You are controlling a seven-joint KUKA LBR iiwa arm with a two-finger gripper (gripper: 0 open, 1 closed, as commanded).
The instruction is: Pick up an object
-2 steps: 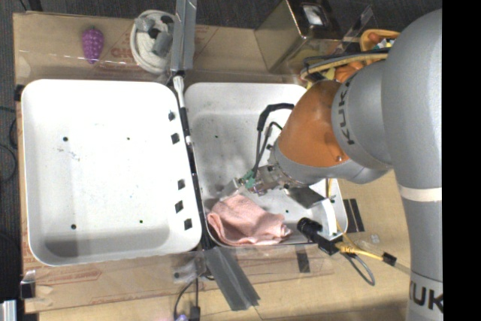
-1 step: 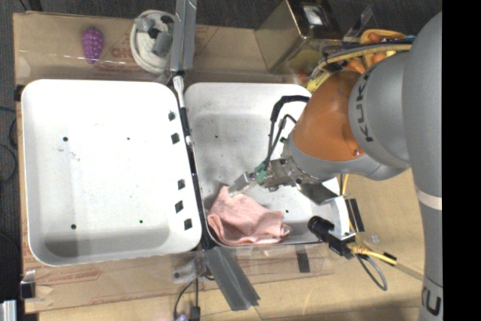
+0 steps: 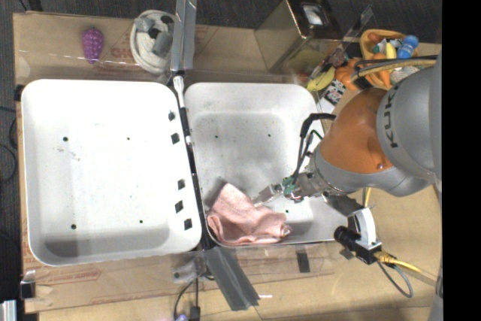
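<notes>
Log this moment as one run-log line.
arm: over right bin | pincer: low, beside pink cloth | cloth: front of right bin, not lifted | left bin: untouched

pink cloth (image 3: 244, 218) crumpled, right bin's (image 3: 248, 105) near-left corner

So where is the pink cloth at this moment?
In the camera view the pink cloth lies crumpled in the right bin, at its lower left corner, beside the divider between the bins, with the gripper just to its upper right.

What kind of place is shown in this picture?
Probably a robotics lab bench for grasping trials: a grey arm reaches over two white bins, a pink cloth lies in one, and spare objects are heaped behind.
</notes>
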